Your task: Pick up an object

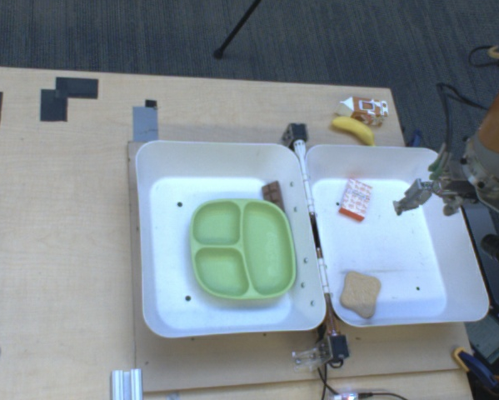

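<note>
Camera view, from above: gripper (419, 195) hangs over right bin (457, 307), upper right part, fingers spread, nothing between them. Red-and-white packet (356, 199) lies flat on the bin floor to its left, apart from it. Tan sponge-like block (360, 293) sits at the bin's near left corner. Left bin (162, 223) holds green divided plate (242, 249); small brown piece (272, 193) just beyond its far rim. Banana (352, 128) lies on bench behind the bins.

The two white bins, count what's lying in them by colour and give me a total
Green: 1, the divided plate
Brown: 1, small block
Red and white: 1, packet
Tan: 1, sponge-like lump
Total: 4
</note>
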Tool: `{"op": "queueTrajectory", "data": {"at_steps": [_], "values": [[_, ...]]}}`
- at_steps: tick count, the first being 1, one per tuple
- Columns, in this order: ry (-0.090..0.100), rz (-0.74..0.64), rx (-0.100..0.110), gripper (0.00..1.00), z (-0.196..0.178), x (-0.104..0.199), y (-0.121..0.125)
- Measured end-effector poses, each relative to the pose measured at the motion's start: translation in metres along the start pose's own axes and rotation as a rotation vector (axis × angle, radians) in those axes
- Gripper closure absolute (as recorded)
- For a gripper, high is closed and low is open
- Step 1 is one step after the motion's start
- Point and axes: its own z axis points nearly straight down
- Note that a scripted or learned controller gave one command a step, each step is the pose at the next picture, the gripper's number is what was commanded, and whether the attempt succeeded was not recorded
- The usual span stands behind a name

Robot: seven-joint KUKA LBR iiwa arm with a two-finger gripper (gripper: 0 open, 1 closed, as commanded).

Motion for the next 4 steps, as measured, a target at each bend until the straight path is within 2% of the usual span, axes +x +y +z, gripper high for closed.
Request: {"op": "queueTrajectory", "data": {"at_steps": [1, 2, 3, 4], "values": [[0.001, 0.003, 0.003, 0.00, 0.097, 0.000, -0.060], [-0.002, 0.002, -0.007, 0.00, 0.138, 0.047, -0.057], [-0.002, 0.000, -0.012, 1.00, 0.127, 0.047, -0.055], [-0.002, 0.000, -0.012, 0.00, 0.127, 0.047, -0.056]]}}
